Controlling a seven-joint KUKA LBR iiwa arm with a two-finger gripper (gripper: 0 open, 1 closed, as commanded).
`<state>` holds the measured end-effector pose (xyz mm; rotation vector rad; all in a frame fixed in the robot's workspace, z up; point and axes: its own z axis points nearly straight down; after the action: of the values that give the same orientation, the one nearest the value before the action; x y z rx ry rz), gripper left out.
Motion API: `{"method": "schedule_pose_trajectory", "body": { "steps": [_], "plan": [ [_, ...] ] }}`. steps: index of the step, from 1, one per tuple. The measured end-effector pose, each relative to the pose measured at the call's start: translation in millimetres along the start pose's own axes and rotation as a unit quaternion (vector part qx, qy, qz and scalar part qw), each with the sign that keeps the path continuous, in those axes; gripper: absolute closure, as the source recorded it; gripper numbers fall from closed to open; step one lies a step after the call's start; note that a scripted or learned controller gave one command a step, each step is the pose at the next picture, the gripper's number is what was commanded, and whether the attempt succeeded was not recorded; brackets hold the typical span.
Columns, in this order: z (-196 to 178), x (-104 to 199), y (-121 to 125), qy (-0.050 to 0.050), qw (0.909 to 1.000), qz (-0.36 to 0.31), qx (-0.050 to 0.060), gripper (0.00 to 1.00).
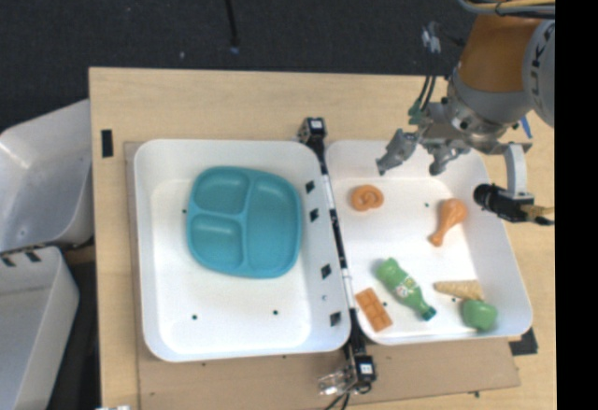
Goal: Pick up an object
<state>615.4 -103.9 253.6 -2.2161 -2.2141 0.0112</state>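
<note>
where the arm (500,44) reaches in at the upper right of the frame, the fingers (419,156) are seen spread well apart, with nothing held between them. one finger (396,152) points toward the left, the other (443,160) hangs just to its right. they are poised over the upper part of the right bin (350,156), apart from everything lying in it.

nearest below them, an orange coiled piece (367,198) is found on the bin floor, left of centre. an orange drumstick-shaped toy (448,220) is seen to its right, tilted. lower down, a green bottle (405,288) lies on its side at a slant. just left of it, an orange waffle-like block (374,309) rests near the lower left corner. at the lower right, a tan cone-shaped piece (459,289) is placed just above a green rounded object (479,314).

further left, a teal divided plate (245,221) is seen in the left bin (168,324). both bins are carried side by side by the desk (112,100).
</note>
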Motion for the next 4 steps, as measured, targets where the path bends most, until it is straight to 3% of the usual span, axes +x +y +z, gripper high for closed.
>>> {"method": "schedule_pose_trajectory", "body": {
  "steps": [1,4],
  "plan": [
    [-7,0,2,0.0,1.0,-0.001,-0.007,0.0],
    [153,1,-3,-0.002,1.0,0.001,-0.004,0.0]
  ]
}}
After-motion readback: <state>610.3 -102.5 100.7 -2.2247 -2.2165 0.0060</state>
